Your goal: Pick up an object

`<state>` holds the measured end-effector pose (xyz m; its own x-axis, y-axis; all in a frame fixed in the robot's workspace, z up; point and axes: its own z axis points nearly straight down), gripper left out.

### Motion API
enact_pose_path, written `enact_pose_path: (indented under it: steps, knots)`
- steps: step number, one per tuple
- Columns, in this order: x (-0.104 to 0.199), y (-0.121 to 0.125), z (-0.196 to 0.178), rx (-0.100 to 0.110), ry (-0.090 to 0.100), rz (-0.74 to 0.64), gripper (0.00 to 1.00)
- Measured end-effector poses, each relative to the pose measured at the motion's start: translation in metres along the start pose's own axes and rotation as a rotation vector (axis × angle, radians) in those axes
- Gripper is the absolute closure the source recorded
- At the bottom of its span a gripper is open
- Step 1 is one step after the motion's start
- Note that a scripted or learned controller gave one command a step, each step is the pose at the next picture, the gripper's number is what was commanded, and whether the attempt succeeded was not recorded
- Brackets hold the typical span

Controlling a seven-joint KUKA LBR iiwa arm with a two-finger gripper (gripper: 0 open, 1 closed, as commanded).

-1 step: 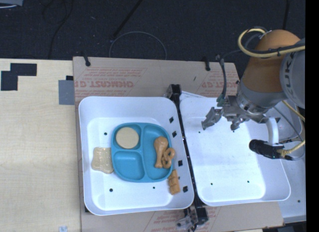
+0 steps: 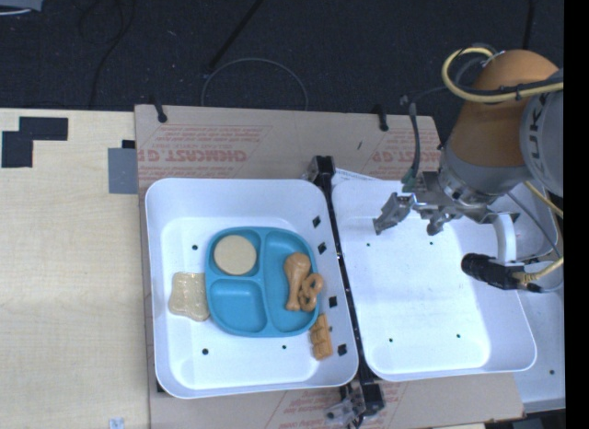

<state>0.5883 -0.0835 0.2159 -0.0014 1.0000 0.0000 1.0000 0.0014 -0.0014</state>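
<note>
Sitting in the left bin (image 2: pixel 175 206), all the pickable pieces are well apart from the arm over the right bin (image 2: pixel 442 326).

From the left: a pale bread-like piece (image 2: pixel 189 295) touches the edge of the blue divided tray (image 2: pixel 241 307), which carries a round tan disc (image 2: pixel 234 254) and a brown pretzel-like piece (image 2: pixel 303 282); an orange chunk (image 2: pixel 320 337) lies just beside the tray. Over to the right, the gripper (image 2: pixel 412 215) hovers above bare white floor, jaws spread with nothing between them.
</note>
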Motion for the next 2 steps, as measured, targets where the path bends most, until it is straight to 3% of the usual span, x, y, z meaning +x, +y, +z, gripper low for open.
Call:
enact_pose_path:
  steps: [2]
  knots:
    - [-0.003, -0.006, 0.097, 0.007, 0.002, 0.002, 0.0]
